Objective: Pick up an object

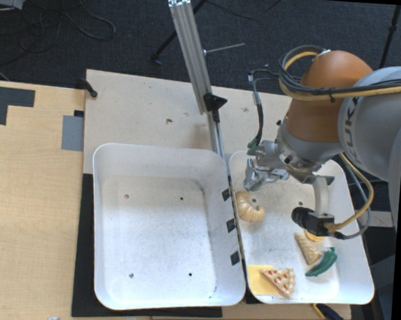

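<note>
In the right bin (356, 285), against its left wall, sits the likeliest target: a croissant (250, 209), tan, curved, probably a plastic or foam toy food. Judgement: light, fairly stiff, matte rather than slick, not fragile; main risk is it rolling or skidding away, or a finger jamming on the bin wall it lies beside. Best hold looks like across the thick middle of the crescent, fingers closing along the near-far direction so neither one has to fit between croissant and wall. The gripper (256, 179) hangs just on the far side of the croissant, close above it, nothing between its fingers; can't tell from this angle whether they're apart or together. The arm comes in from the right, orange band and wrist bulk over the far half of the bin, tool pointing down and slightly left. Other candidates in the same bin: a waffle wedge (280, 279) on a yellow slice (261, 281) at the near edge, a green pepper (321, 263) and a tan wedge (309, 248) to the right. Left bin (104, 203) bears only specks.
</note>
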`<state>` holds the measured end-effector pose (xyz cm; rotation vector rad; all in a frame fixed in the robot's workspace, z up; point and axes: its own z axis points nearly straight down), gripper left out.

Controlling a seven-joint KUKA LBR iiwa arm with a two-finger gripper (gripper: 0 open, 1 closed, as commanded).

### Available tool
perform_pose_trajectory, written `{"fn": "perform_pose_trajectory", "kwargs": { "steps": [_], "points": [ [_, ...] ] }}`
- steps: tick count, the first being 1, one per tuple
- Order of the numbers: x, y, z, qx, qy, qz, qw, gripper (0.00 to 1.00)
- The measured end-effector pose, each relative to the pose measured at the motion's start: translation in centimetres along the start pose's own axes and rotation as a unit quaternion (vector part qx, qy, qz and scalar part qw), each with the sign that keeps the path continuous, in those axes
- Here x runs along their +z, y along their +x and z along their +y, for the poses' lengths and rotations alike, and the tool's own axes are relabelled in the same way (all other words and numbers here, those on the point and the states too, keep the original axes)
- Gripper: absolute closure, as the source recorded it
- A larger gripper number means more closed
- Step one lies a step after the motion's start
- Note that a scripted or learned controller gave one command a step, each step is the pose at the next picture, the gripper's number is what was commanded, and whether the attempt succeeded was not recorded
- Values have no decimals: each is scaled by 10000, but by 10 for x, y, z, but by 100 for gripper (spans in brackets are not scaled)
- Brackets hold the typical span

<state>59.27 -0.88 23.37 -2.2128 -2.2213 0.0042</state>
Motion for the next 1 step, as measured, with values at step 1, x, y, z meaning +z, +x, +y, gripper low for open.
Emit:
{"fn": "perform_pose_trajectory", "kwargs": {
  "steps": [1],
  "points": [
    [-6, 44, -18, -1, -4, 0, 10000, 100]
  ]
}}
